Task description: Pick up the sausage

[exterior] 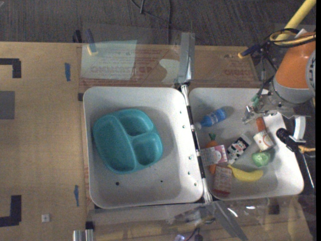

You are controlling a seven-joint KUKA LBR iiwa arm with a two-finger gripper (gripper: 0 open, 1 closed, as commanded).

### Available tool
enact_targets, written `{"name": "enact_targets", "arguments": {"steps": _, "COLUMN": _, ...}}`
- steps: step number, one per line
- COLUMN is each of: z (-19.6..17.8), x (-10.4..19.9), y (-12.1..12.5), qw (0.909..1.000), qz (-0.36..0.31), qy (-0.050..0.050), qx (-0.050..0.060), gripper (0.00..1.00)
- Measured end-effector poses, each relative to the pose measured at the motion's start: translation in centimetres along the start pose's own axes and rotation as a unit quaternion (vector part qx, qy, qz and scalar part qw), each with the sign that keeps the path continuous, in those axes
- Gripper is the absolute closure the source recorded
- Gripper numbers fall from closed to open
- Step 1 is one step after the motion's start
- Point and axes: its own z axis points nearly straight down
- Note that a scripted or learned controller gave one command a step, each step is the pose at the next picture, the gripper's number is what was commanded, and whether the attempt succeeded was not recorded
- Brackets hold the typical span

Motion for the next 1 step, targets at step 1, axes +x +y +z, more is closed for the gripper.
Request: {"name": "enact_targets", "arguments": {"steps": 1, "z": -0.81, "x": -0.06, "y": 0.08, "qw": 1.0000, "qz": 0.000, "qy": 0.000, "qx": 0.000, "gripper": 1.00}}
